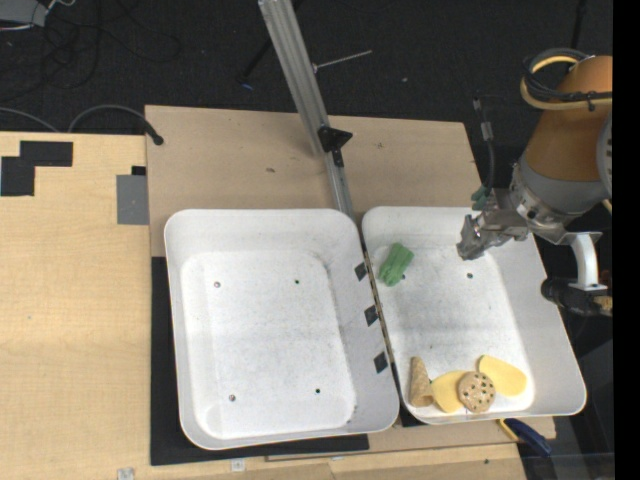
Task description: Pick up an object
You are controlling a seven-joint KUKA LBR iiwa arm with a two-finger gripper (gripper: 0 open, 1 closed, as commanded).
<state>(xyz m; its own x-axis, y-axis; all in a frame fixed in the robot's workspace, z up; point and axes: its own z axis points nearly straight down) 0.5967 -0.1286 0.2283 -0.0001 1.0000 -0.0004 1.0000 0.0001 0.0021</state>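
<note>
Hovering over the right white bin's far side, the grey two-finger gripper carries nothing visible. Nothing is lifted yet: the small green block lies left, near the divider.

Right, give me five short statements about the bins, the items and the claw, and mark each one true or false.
1. The green item lies in the right bin. True.
2. The claw grips the green item. False: it is apart from it, over the right bin's far part, to the item's right.
3. The yellow pieces lie at the right bin's near edge. True.
4. The round cookie lies in the left bin. False: it lies in the right bin, among the yellow pieces.
5. The cone lies beside the green item. False: it lies at the near edge, left of the yellow pieces.
</note>
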